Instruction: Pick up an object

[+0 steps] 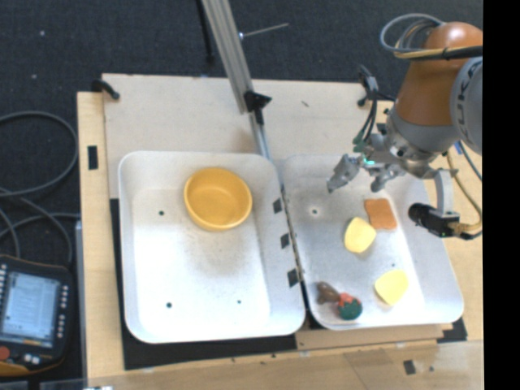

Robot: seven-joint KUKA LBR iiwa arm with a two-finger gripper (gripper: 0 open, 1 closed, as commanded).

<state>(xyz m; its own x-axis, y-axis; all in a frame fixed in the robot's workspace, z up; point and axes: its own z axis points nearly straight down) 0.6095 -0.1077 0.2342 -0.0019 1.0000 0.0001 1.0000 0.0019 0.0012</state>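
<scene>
Gripper hangs spread, holding nothing, above right bin; writing seemingly unreadable.

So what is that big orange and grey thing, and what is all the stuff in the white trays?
That is a robot arm, reaching in from the right. One camera above the bench looks down at a slant. At the arm's end is its gripper, two fingers spread open, hovering over the right bin and holding nothing. In that bin lie an orange block, two pale yellow pieces, and a small brown, red and green toy. The left bin holds a yellow bowl. The robot's job is to pick something up.
</scene>
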